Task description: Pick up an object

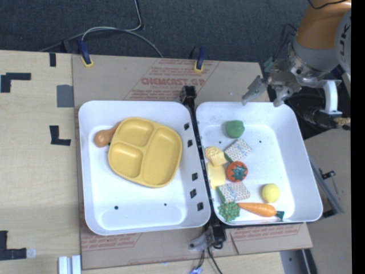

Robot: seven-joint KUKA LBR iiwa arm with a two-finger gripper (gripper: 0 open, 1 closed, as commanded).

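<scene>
While hanging above the right bin's (296,124) far rim, claw (264,95) spread wide, grasping nothing. Nine toys crowded along that bin's near-left side: one green lump (234,128), two crackers (238,150), two yellow blocks (214,156), one tomato (236,170), one lemon (271,193), one carrot (256,209), one broccoli (228,211). Bare floor at the far right. Left bin (91,170): one yellow tray (145,151), one brown piece (102,137) touching it.
</scene>
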